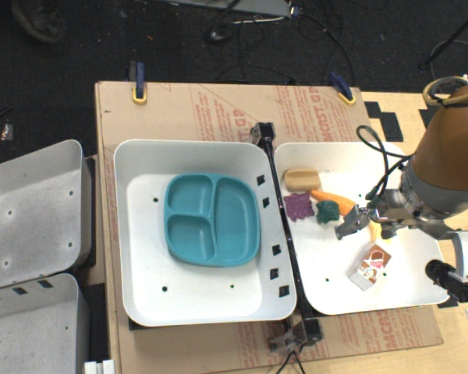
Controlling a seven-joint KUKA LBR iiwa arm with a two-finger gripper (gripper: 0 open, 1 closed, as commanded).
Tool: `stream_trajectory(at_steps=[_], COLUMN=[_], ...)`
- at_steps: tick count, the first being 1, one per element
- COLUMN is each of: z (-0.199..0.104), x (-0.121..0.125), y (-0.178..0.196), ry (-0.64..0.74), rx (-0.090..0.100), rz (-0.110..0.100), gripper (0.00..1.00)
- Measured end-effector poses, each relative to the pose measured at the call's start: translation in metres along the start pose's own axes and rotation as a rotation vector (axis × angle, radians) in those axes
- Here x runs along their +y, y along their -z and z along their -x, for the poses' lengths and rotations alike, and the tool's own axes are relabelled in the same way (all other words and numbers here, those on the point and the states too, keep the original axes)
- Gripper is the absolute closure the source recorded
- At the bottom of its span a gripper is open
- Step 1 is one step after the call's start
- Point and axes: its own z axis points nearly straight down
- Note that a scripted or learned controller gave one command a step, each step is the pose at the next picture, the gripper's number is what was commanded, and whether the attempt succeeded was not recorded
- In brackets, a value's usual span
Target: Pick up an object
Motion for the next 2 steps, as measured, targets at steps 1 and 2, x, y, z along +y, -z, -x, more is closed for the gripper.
stream_trajectory(at_steps=[1,2], z=[0.009,0.001], x=[-0.002,0.005], y=[-0.058,-0.115], ry=[0.000,0.001], rx=[0.001,0.001], rz=[-0.002,-0.001], gripper=[0.00,0.00])
